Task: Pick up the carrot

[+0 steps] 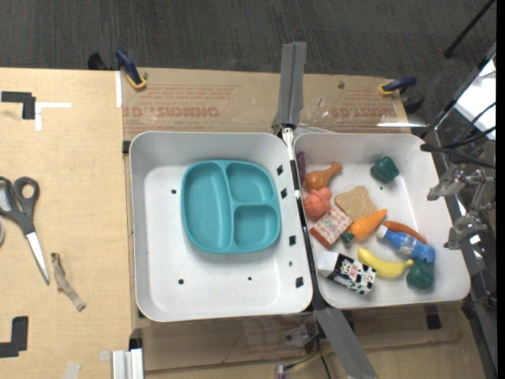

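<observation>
Snugly, carrot [368, 225] between bread [356, 203], bottle [406, 243]

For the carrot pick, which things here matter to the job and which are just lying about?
Job:
carrot, in the right bin

Lying about:
teal plate in the left bin
chicken leg
bread slice
banana
blue bottle
cow-print carton
scissors on the bench

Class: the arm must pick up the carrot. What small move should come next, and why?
Probably move the gripper left over the right bin, above the carrot. The gripper sits at the bin's right edge, and the carrot lies mid-bin between bread and a bottle.
</observation>
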